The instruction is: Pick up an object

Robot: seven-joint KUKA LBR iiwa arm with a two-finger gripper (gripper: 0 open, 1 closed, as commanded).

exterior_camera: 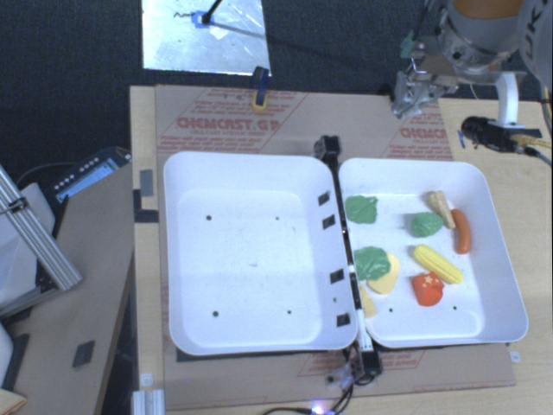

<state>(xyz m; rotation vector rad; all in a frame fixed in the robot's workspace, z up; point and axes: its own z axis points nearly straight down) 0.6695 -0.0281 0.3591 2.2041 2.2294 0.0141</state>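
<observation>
The right bin (495,232) holds several toy foods: a green leaf (361,208), a green lump (425,225), a tan piece (440,207), an orange-red sausage (462,231), a yellow corn cob (437,264), a red piece (428,289), and a green leaf lying on a yellow slice (375,266). My gripper (412,96) hangs high above the bench, behind the far edge of the right bin, with nothing seen between its fingers. It is well apart from all the objects.
The left bin (186,232) sits beside the right one, joined by a black clamp strip (339,232). A shiny metal sheet (206,24) lies at the back left. A yellow-blue clip (259,89) stands on the cardboard behind the left bin.
</observation>
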